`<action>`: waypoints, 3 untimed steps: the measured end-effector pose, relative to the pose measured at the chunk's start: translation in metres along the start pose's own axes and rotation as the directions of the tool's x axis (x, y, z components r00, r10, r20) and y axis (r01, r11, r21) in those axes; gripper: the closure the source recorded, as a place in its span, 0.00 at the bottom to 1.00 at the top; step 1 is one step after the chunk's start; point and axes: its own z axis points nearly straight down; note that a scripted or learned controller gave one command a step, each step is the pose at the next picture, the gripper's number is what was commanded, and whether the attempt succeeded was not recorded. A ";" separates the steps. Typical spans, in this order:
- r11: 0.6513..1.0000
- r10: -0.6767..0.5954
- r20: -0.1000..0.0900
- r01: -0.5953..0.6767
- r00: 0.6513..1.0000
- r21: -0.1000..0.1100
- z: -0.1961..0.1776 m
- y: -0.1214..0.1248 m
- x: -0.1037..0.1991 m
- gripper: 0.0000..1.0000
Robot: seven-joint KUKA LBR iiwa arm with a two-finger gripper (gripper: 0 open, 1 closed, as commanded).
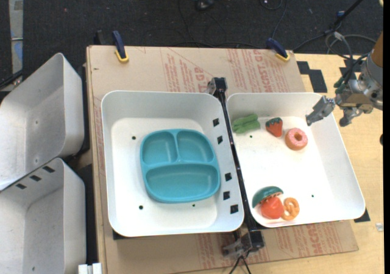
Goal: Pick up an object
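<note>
Brown cardboard-topped bench (183, 66) with two shallow white bins side by side, dark floor with cables behind. Left white bin (122, 206) holding a teal plastic divided tray (180, 165). Right white bin (341, 175) holding a green toy pod (245, 123), a red toy strawberry (275, 126), a pink toy donut (297, 139), and near the front a red-and-teal toy (270, 201) touching an orange ring (291, 207). Pincer (332, 113) spread apart and gripping nothing, over the right bin's far right edge, well apart from the toys. Arm cut off at the picture's edge.

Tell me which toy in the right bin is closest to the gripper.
The pink donut, alone beside the strawberry, lies closest to the gripper; the other toys sit farther left or down front.
</note>
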 end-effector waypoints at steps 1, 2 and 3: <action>1.000 -0.003 0.003 0.003 1.000 -0.012 -0.007 0.002 0.001 0.00; 1.000 -0.001 0.001 0.001 1.000 -0.008 0.038 -0.003 0.003 0.00; 1.000 -0.002 0.001 0.002 1.000 -0.006 0.102 0.000 0.006 0.00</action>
